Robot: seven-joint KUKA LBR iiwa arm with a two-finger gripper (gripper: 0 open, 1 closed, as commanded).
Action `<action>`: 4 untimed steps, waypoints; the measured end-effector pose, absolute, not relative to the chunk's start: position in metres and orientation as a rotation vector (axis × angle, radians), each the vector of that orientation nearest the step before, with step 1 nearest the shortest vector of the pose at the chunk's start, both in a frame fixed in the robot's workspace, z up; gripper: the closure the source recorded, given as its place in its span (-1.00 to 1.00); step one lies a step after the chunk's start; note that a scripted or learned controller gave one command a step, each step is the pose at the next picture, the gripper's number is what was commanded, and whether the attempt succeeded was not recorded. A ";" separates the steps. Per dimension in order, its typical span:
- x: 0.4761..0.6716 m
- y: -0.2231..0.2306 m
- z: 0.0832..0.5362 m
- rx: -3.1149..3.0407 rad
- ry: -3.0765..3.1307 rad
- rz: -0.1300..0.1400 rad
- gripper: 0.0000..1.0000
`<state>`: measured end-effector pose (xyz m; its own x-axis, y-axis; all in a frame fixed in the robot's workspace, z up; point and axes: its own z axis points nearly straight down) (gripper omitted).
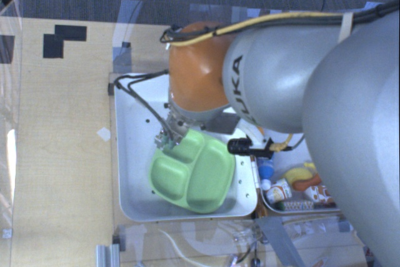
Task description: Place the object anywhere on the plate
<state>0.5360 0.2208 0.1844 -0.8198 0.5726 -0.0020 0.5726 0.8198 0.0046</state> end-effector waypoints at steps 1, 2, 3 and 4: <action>0.618 0.235 0.229 0.766 3.038 0.010 1.00; 0.645 0.228 0.245 0.892 3.003 0.012 1.00; 0.624 0.192 0.274 1.322 2.843 0.008 1.00; 0.630 0.229 0.238 0.845 3.021 0.007 1.00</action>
